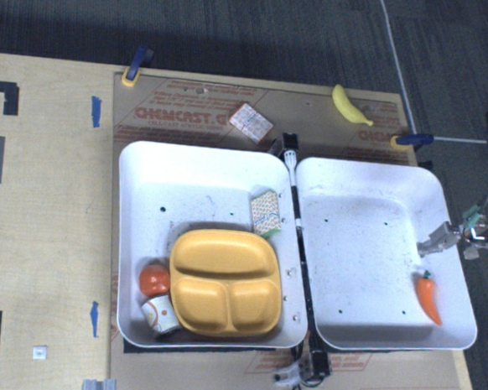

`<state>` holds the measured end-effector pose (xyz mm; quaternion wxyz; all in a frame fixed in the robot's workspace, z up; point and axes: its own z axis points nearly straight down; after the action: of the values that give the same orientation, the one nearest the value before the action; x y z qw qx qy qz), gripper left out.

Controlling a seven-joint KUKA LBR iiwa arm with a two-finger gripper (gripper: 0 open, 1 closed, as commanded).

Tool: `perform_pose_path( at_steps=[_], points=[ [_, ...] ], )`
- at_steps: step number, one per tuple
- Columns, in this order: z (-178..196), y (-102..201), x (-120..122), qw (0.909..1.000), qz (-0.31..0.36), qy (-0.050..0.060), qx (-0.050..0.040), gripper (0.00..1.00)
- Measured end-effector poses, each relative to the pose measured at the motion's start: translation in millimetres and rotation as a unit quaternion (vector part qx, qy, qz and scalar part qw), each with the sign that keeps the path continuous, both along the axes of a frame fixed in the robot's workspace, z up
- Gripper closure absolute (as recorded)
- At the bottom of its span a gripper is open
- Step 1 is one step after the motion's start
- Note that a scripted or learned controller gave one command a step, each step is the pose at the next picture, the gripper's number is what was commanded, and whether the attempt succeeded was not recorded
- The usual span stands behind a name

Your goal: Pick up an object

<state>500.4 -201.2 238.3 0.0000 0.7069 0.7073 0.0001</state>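
From the overhead camera, the gripper (pixel 439 241) comes in at the far right, its pale metal tip just over the right-hand wall of the right bin (pixel 372 169). It is too small and too close to the edge of the picture for me to tell whether it is spread or closed, and I see nothing held in it.

The nearest thing to pick is a small carrot (pixel 428 299), lying on the floor of that same bin against its right wall. It sits just beside the gripper tip, on the side towards the near edge of the worktop, apart from it and not touching. Its long axis runs from the green top, nearest the gripper, slantwise away to the pointed end at the near right corner. I judge a short drop and a shift along that wall would bring the gripper over it, closing across the slim body and not along it.

The other candidates are well apart, in the left bin (pixel 197 151): a yellow divided tray (pixel 225 279), a red ball (pixel 153 279) and a small patterned packet (pixel 265 212).
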Motion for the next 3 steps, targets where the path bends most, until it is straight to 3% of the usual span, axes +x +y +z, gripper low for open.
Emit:
perform_pose_path(
  at_steps=[1,2,3],
  points=[
    [-120,-20,-6,1.0000,0.001,-0.002,0.0004,0.00],
    [-108,-25,-6,1.0000,-0.002,-0.006,-0.0069,1.00],
    [-77,44,56,1.0000,0.001,-0.001,0.0002,1.00]
  ],
)
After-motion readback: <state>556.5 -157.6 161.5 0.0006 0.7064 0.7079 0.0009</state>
